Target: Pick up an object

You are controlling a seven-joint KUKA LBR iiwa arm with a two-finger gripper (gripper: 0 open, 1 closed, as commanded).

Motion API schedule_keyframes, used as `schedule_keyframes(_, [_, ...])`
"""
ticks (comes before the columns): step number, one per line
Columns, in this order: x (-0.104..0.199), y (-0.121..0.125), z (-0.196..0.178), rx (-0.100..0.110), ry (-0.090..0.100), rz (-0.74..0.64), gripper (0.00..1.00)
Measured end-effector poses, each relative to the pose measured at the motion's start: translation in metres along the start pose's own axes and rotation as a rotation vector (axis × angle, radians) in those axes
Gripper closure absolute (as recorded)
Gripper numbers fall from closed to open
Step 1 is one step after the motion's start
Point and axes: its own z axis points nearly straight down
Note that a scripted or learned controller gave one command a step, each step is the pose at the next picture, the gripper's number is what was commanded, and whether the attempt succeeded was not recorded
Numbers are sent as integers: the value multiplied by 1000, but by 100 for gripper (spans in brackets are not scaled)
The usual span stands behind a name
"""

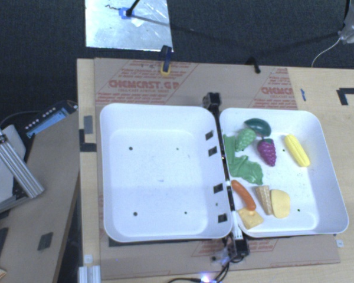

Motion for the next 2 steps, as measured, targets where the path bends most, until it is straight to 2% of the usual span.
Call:
schedule_keyframes(1, [-48, 0, 65, 4, 1, 0, 100])
schedule_keyframes(2, [-42, 1, 28, -6, 0, -8, 100])
